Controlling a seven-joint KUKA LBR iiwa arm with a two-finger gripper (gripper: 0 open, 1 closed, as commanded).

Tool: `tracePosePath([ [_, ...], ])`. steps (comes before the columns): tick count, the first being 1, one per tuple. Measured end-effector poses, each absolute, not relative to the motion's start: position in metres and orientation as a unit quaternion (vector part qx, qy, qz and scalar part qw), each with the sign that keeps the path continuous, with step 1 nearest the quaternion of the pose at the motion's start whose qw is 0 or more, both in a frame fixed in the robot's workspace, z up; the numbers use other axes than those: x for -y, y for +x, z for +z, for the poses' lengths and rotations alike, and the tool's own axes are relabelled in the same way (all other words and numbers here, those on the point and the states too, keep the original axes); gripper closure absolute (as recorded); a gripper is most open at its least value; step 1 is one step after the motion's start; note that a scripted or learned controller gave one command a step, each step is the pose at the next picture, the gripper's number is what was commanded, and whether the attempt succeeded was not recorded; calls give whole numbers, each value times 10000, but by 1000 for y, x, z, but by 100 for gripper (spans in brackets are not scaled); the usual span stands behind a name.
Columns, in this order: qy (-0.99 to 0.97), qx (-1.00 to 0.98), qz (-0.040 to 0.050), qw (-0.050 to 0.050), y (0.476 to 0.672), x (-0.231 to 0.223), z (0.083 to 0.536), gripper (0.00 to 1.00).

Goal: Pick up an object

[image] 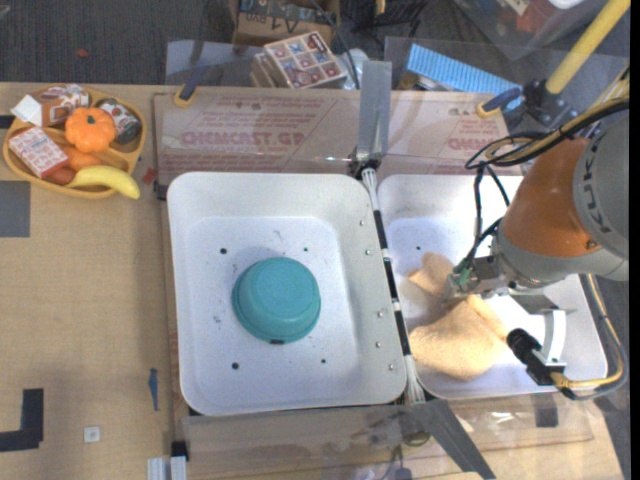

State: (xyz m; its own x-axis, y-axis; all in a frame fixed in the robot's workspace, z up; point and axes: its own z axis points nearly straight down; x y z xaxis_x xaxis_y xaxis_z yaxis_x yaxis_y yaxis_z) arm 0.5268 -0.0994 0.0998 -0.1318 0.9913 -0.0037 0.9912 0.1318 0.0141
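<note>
1. We see two white bins side by side in the lower half of the frame: the left bin (190, 218) and the right bin (440, 203).
2. In the left bin, a teal bowl (277, 299) sits upside down near the centre.
3. In the right bin, a tan cloth (455, 333) lies crumpled along the lower part of the bin, toward its left wall.
4. The arm (560, 208) enters from the right of the frame, and its gripper (468, 280) is low over the upper part of the cloth.
5. We cannot tell how its jaws stand.
6. At the upper left, a yellow tray (20, 158) holds a small pumpkin (91, 128) and a banana (105, 178).
</note>
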Motion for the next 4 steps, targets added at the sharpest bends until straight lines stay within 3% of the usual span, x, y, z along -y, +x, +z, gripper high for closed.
tracePosePath([
  [1, 6588, -7523, 41, 61, 527, 99, 100, 0],
  [2, 6862, -7274, 17, 27, 558, 97, 88, 0],
  [3, 6864, -7272, 31, 50, 560, 97, 100, 100],
  [4, 5628, -8266, 4, 25, 603, 75, 185, 100],
])
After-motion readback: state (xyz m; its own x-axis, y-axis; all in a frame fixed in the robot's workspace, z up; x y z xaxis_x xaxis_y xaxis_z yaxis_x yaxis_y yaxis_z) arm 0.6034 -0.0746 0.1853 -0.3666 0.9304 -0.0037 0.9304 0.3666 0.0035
